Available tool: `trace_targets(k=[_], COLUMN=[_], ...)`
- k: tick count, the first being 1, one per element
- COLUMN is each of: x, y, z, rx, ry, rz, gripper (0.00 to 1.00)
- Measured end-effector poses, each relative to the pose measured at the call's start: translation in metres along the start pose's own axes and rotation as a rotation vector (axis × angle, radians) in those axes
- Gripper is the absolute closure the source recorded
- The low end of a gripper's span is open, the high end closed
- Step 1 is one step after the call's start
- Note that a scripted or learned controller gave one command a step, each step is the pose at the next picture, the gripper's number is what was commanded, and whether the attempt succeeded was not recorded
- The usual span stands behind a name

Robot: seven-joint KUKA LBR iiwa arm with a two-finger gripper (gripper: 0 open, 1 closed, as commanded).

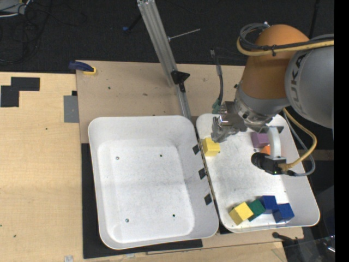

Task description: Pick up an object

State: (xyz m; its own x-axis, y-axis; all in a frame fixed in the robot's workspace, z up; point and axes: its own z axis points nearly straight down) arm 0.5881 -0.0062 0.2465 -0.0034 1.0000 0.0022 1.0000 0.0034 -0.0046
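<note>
Yellow cube [211, 147] just under hand [220, 127], grip state unclear; purple block [260, 139], blue blocks [276, 208] nearby.

Only legible txt: partial "UK" of the maker's name, on grey arm [311, 81] at rt.

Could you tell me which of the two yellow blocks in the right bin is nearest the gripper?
The yellow block at the bin's left wall, just below the gripper. The other yellow block sits at the near end beside green and blue blocks.

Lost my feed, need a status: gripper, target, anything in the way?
Gripper low in right bin, just above yellow cube. Cube not seen between fingers. Bin's left wall close beside cube.
</note>
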Motion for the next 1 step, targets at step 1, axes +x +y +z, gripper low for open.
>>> trace_targets(k=[1], x=[0.0473], y=[-0.0197], z=[0.0167], rx=[0.002], ry=[0.0], rz=[-0.001], gripper=[1.0])
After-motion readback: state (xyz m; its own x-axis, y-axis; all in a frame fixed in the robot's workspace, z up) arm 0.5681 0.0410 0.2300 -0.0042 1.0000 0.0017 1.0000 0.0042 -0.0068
